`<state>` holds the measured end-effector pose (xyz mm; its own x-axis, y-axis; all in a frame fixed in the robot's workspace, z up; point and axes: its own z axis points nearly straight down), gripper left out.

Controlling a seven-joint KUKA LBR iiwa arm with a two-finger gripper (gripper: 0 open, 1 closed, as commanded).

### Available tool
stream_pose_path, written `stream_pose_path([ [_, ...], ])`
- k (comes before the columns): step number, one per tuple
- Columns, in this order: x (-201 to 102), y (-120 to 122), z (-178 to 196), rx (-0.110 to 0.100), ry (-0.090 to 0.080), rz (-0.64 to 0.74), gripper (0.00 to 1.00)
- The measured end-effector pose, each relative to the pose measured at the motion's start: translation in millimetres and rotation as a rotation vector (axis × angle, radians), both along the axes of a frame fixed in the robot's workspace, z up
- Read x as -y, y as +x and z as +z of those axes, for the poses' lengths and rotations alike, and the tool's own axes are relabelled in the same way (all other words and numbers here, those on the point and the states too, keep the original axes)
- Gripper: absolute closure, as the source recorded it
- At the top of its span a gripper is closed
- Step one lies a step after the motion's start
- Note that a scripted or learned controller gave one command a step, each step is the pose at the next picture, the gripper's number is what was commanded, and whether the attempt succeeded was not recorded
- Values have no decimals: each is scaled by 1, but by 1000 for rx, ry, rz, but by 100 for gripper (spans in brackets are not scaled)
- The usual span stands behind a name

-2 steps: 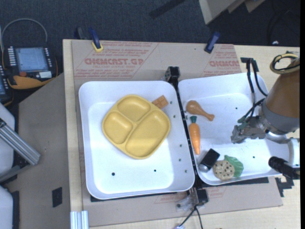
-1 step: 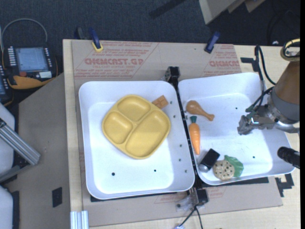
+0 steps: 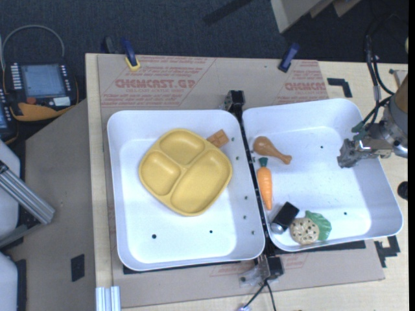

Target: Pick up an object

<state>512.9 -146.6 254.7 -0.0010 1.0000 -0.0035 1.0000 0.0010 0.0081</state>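
So, nothing has been picked up yet by the look of it. The end effector is parked over the right edge of the right bin, hanging above bare white floor, and whether it is released or clenched cannot be told from this angle. Nothing is seen between its tips, so it is not counted as carrying anything.

The candidates for the pick are all bunched along the left side and near corner of that right bin, well apart from the end effector. A toy chicken drumstick is lying near the divider, with a toy carrot just beside it on the near side, pointing toward the near edge. Further toward the near corner a small black block is touching or almost touching a cookie, and a green leafy piece is tucked against the cookie's right side.

In the left bin a yellow divided plate is sitting roughly in the middle, with a small brown block poking out at its far right rim.

Probably the drumstick or carrot would be the easier grab, since they are lying loose on flat floor. The cookie cluster is crowded into the corner, so a clean closure there looks harder. Both bins are sat side by side on the bench, presumably so either can be reached.
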Motion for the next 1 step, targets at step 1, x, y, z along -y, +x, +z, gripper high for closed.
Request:
stream_pose_path([
  [1,-56,8,-5,-9,6,5,100],
])
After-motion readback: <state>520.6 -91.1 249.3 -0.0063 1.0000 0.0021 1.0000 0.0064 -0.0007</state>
